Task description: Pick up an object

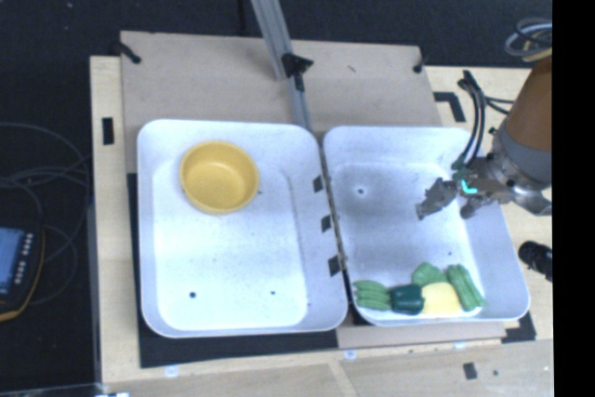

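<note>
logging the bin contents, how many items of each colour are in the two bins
yellow: 2, the yellow bowl in the left bin and a pale yellow block in the right bin
green: 3, the light green pieces
dark teal: 1, a small dark block
total: 6

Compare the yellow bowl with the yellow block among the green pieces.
The round yellow bowl sits alone in the left white bin; the flat yellow block lies in the right white bin, crowded by green pieces. The bowl is larger and hollow; the block looks solid. Both are yellow.
</note>
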Action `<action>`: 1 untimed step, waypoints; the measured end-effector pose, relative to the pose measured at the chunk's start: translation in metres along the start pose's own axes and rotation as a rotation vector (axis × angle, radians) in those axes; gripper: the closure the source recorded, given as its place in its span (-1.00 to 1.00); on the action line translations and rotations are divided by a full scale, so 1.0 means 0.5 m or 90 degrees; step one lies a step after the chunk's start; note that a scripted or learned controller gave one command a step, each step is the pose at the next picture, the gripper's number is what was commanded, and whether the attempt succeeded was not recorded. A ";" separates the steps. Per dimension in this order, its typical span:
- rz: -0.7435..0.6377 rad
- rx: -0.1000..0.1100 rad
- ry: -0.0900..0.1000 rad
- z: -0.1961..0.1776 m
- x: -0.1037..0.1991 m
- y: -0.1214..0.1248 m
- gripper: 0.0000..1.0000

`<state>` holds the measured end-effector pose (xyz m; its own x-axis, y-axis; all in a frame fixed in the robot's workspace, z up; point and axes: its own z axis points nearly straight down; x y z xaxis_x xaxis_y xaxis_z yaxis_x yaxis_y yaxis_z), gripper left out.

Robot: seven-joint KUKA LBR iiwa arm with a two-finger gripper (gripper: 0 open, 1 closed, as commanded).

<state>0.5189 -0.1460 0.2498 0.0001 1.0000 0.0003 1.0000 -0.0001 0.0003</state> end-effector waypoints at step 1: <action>0.000 0.000 0.000 0.000 0.000 0.000 -1.00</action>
<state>0.5189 -0.1460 0.2498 0.0001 1.0000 0.0003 1.0000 -0.0001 0.0003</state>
